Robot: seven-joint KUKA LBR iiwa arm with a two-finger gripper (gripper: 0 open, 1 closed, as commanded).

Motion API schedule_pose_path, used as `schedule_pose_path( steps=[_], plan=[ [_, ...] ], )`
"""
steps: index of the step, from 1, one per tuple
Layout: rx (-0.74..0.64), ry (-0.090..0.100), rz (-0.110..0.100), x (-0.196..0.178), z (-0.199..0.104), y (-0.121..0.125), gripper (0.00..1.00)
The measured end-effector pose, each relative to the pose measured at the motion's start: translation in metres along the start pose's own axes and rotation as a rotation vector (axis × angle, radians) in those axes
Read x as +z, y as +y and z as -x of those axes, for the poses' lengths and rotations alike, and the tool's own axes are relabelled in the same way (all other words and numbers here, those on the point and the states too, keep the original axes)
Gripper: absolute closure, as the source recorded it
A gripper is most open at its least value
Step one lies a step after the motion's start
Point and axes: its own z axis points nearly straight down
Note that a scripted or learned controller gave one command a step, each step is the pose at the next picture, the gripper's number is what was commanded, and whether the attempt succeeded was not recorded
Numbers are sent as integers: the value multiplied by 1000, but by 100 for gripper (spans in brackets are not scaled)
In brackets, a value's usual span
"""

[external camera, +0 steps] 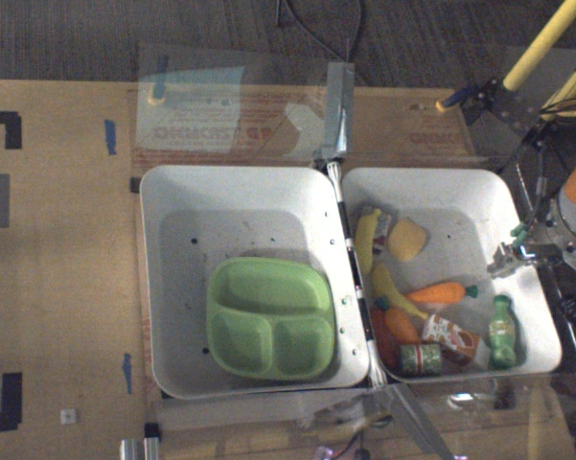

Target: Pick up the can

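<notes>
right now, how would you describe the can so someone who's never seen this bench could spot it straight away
Look in the right-hand white bin, the one crowded with toy food, not the one holding the green divided tray. Go to its near edge, left of the small green bottle. The can lies on its side there: a short cylinder with a red and green label, just below the orange carrots.

lab | white bins (163, 257) on taped cardboard bench (67, 286) | toy food

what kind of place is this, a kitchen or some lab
Most likely a robot lab bench, not a kitchen. Two white bins sit side by side: the left bin holds a green divided tray, the right bin toy food and a small can, with blue tape marks on the bench.
</notes>
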Motion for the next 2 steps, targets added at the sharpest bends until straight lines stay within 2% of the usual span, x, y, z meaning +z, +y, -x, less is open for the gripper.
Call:
schedule_pose_path(
  steps=[1, 2],
  plan=[
    [114, 0, -2, 2, 2, 85, 100],
    [112, 1, -2, 2, 0, 85, 0]
  ],
)
